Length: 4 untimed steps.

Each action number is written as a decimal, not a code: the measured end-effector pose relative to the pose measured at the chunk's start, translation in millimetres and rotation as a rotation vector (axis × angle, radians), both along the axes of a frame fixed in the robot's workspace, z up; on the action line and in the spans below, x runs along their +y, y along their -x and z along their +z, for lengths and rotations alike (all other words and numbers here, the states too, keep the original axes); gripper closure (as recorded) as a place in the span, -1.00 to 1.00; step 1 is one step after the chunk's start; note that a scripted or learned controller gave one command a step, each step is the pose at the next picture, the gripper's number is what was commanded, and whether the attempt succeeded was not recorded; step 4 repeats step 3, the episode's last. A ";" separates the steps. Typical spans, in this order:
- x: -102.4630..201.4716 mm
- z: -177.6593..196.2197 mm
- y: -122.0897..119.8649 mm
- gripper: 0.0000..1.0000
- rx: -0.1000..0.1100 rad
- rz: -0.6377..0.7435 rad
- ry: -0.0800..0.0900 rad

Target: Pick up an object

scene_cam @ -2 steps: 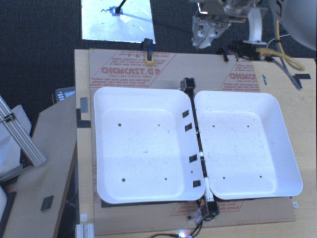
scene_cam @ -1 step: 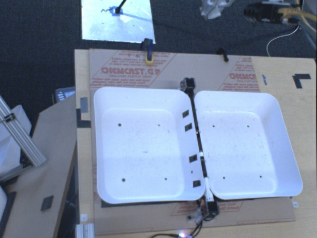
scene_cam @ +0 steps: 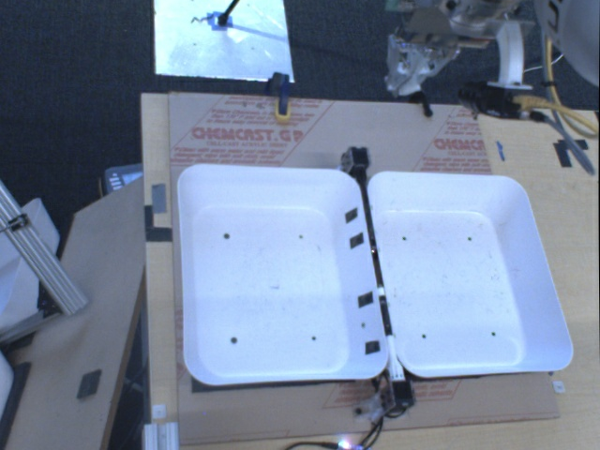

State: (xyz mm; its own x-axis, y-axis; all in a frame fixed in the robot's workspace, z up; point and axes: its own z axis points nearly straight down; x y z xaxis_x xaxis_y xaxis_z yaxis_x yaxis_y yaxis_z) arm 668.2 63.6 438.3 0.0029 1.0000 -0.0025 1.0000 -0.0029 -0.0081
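Observation:
My gripper (scene_cam: 410,75) hangs high beyond the far edge of the bench, above and behind the far left corner of the right bin (scene_cam: 441,178). It is small and partly in shadow, and I make out no object at it. The left bin (scene_cam: 272,172) and the right bin lie side by side on the board. Their white floors show a few small dark holes and fine specks.
Black clips (scene_cam: 361,242) run along the seam between the bins. A yellow-and-blue clamp (scene_cam: 280,101) sits at the board's far edge. A shiny metal sheet (scene_cam: 222,26) lies on the floor behind. Cables (scene_cam: 525,106) trail at the far right. An aluminium rail (scene_cam: 37,261) slants at the left.

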 end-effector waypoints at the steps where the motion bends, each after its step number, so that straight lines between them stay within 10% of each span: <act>1: 49.6 -151.3 2.3 1.00 0.007 0.009 -0.002; 3: 161.7 31.9 -0.2 1.00 -0.023 0.009 -0.008; 4: 161.7 31.9 -0.2 1.00 -0.023 0.009 -0.008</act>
